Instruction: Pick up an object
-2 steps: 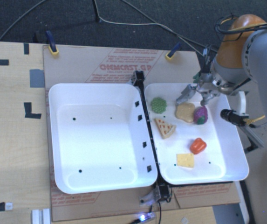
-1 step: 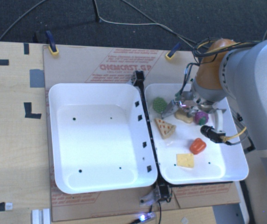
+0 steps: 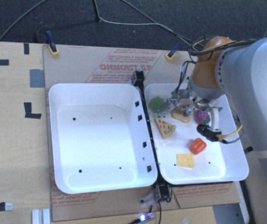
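Seen from above, the hand [image 3: 185,107] is lowered into the right bin [image 3: 231,171], directly over a tan piece [image 3: 181,116] beside a green item [image 3: 157,103]; its state cannot be told. The reaching step is judged in hand. Next, closing on the tan piece and a straight lift would be called for

Cardboard sheet [image 3: 124,66] laid under two white bins [image 3: 58,125], fixed by blue-yellow clamps [image 3: 52,47]. Wooden bench [image 3: 7,139] marked with tape pieces [image 3: 30,111]. Black cable [image 3: 96,8] run across dark floor [image 3: 170,3].
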`<state>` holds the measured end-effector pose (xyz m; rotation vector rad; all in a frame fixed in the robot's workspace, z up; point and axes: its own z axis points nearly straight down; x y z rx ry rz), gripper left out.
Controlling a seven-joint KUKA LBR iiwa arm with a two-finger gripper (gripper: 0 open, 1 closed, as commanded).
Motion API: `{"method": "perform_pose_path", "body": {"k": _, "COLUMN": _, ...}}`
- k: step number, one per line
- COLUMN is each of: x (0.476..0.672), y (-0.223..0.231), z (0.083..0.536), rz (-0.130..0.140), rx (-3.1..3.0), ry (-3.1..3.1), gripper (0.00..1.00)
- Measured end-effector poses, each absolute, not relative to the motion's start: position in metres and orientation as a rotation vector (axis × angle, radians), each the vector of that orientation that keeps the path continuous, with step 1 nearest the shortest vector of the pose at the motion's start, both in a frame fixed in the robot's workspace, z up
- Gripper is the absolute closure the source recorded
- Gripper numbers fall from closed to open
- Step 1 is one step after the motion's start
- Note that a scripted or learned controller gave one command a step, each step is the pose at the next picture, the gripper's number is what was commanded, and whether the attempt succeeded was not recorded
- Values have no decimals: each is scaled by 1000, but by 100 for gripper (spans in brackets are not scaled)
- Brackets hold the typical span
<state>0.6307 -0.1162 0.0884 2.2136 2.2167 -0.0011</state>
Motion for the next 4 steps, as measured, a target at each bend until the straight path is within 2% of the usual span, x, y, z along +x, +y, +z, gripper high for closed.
{"method": "perform_pose_path", "body": {"k": 1, "x": 640, "y": -102, "z": 88, "rz": 1, "rx": 2213, "ry": 2217, "gripper": 0}}
{"method": "perform_pose_path", "body": {"k": 2, "x": 640, "y": -103, "z": 99, "rz": 3, "rx": 2213, "ry": 2215, "gripper": 100}}
{"method": "perform_pose_path", "body": {"k": 3, "x": 640, "y": -103, "z": 98, "rz": 1, "rx": 2214, "ry": 2216, "gripper": 0}}
{"method": "perform_pose_path", "body": {"k": 4, "x": 648, "y": -99, "z": 88, "rz": 1, "rx": 2216, "ry": 2217, "gripper": 0}}
